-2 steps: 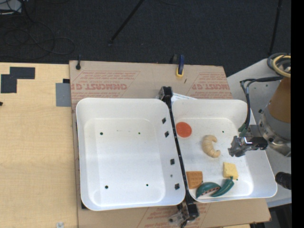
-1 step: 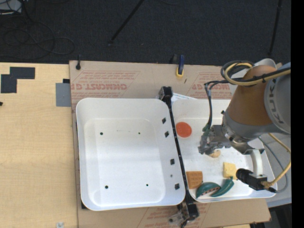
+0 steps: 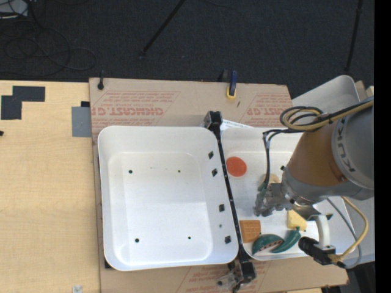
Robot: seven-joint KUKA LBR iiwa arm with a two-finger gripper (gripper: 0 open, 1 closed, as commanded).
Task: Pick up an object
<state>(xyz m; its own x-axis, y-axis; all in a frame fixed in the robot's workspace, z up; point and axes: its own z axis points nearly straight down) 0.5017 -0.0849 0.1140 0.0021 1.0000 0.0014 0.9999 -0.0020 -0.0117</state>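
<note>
gripper (image 3: 264, 205) low in right bin (image 3: 244, 136), jaw state unclear; orange disc (image 3: 236, 166) near divider, left bin (image 3: 110, 163) roomy.

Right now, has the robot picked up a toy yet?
Not yet, as far as I can see. The gripper is down low in the right bin, but nothing shows between its fingers. The orange disc, tan square and green toy lie in the bin. Grabbing and lifting one is left.

Bench (image 3: 43, 182) (pale wood) bears cardboard sheet (image 3: 153, 105) under two white bins (image 3: 107, 194).
</note>
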